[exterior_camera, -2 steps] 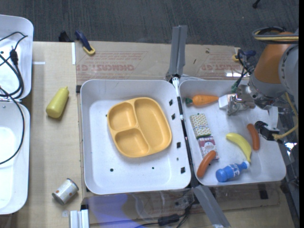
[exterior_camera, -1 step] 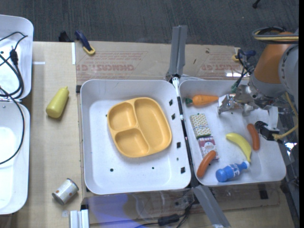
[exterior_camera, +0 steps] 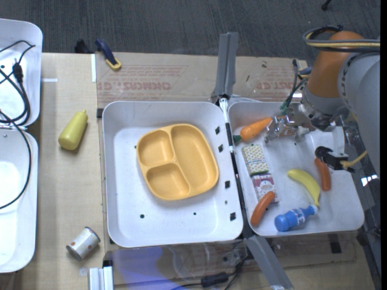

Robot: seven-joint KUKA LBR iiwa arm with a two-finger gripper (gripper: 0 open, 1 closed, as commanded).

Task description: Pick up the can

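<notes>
Roughly, can (exterior_camera: 83, 243): on its side — outside both bins, front left.
Gripper (exterior_camera: 283, 127): over right bin (exterior_camera: 344, 219) by carrot (exterior_camera: 256, 127); grip unreadable.

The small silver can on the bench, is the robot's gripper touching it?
Apart. The camera view shows the small silver can outside the white bins, far from the gripper.

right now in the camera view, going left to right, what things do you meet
yellow bottle → can → yellow divided plate → patterned box → blue bottle → banana
</notes>
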